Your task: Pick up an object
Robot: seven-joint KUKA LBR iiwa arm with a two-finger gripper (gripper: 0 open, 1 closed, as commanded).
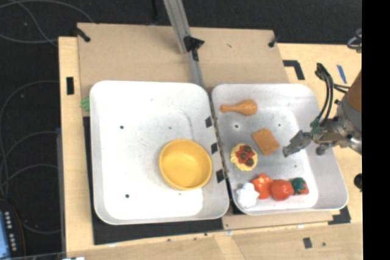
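Observation:
The right bin holds a chicken drumstick at the back, a brown toast slice in the middle and a small tart with red topping to its left. Along the front lie a white lump, a red-orange piece, a red tomato and a green piece. My gripper reaches in from the right and hangs just right of the toast, above the bin floor, with nothing seen between its fingers.
A yellow bowl sits in the left bin near its front right. A slanted metal pole rises behind the bins. Cables hang by the arm at the right edge.

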